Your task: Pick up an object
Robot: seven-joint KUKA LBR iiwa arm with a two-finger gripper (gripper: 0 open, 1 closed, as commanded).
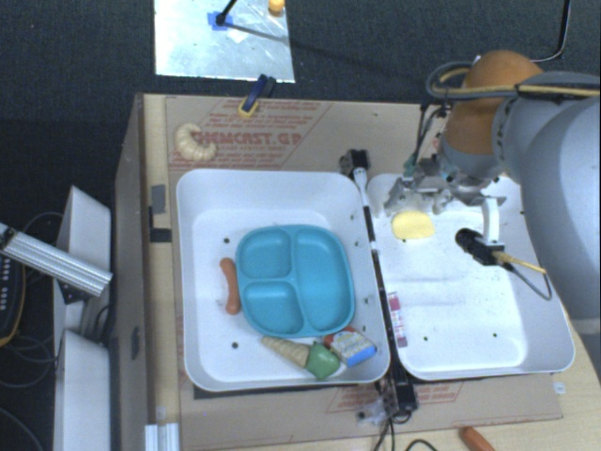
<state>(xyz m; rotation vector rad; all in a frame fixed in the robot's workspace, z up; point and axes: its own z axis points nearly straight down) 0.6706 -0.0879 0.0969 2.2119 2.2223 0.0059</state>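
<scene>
In the far left corner of the right shallow white bin (pixel 470 322), the end effector (pixel 437 195) hangs low on the grey arm. I cannot tell if it is spread or pressed together. Nothing can be seen pinched in it.

Just beside it, a bit nearer to us, lies a small flat yellow lump (pixel 412 225) on the bin floor. It looks soft. This is the closest thing to pick up, and it lies near the wall between the two bins.

The left shallow white bin (pixel 202 252) holds a blue plastic plate with three parts (pixel 294 280). A thin orange-brown sausage toy (pixel 230 285) lies just beside the plate's left edge. A pale cone (pixel 286 349) and a small green block (pixel 322 362) lie at its near edge. Both bins sit on the brown cardboard desk (pixel 282 130).

What could go wrong? The yellow lump is low and flat, so the end effector may close above it and catch only air. It may also push the lump away. The bin wall is close, so the end effector could bump it on the way down.
</scene>
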